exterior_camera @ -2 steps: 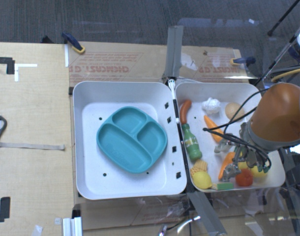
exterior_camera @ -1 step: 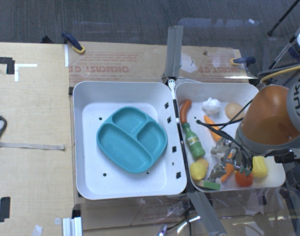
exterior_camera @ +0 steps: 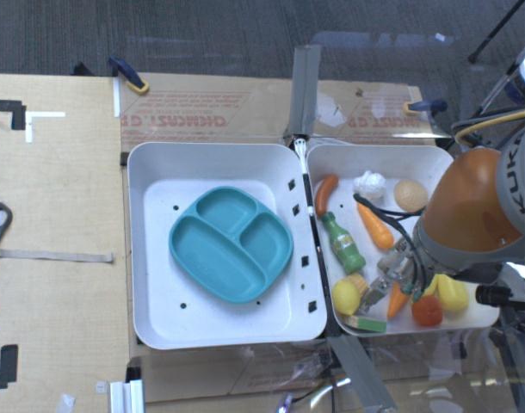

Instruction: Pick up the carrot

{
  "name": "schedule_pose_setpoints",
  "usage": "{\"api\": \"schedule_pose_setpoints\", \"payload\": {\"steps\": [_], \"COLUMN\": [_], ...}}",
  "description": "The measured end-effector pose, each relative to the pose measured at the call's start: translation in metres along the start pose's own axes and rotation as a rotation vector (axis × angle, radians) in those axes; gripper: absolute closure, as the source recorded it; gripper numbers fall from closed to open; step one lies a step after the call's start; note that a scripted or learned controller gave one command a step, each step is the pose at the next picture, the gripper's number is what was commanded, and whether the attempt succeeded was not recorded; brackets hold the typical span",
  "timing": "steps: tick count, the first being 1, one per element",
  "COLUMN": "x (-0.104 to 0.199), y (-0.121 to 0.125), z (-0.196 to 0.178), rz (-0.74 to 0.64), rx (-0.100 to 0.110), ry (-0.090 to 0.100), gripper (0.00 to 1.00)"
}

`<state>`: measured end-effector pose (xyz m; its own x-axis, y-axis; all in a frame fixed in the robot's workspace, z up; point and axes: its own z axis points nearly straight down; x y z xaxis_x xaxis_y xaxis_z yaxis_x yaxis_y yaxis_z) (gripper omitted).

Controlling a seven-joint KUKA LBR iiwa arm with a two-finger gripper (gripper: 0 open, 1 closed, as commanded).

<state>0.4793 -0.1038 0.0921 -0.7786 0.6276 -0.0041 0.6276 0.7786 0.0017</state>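
Orange carrot [exterior_camera: 374, 226] in right bin [exterior_camera: 435, 155], tool [exterior_camera: 392, 275] just beside.

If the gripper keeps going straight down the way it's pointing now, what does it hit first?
Probably the small carrot lying just under the gripper in the right bin, with the lemon close beside it to the view's left. Depth is hard to judge from this slanted view, so it may instead land on the bin floor between them.
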Motion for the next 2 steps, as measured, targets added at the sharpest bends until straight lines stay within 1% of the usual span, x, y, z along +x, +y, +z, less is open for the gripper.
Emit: {"api": "schedule_pose_setpoints", "payload": {"steps": [1, 2], "x": [-0.002, 0.031], "y": [0.001, 0.040], "z": [-0.010, -0.130], "rz": [-0.002, 0.102], "rx": [-0.002, 0.000], "ry": [-0.005, 0.000], "gripper": [1.00, 1.00]}}
